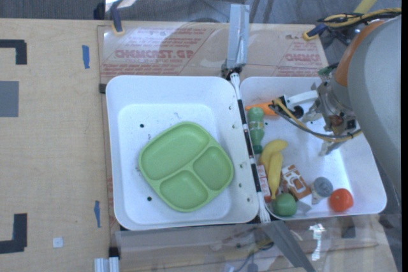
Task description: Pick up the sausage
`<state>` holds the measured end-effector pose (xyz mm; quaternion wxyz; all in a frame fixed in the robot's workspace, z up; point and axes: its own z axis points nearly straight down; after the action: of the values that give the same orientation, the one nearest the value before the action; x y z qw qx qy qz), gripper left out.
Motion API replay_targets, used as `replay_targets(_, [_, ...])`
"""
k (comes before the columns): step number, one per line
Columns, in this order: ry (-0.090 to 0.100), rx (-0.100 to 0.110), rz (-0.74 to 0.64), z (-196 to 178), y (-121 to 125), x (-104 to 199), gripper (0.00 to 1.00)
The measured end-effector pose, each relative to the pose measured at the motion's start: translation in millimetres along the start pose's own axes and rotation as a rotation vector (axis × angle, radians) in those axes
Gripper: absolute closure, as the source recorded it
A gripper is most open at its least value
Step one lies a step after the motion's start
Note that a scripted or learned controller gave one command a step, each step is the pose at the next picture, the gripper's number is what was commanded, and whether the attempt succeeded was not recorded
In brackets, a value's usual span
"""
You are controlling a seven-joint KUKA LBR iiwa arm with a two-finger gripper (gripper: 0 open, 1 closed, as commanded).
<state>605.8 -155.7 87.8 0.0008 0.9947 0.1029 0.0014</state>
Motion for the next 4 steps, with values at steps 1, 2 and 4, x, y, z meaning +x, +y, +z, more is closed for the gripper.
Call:
replay_targets(1, [-0.001, 0.001, -0.048, 1, 5, 33, 0.0])
replay_targets(2, [-0.004, 0.003, 0.003, -16, 53, 21, 0.0])
replay_targets(4, [-0.002, 0.002, -0.253, -89, 59, 28, 0.0])
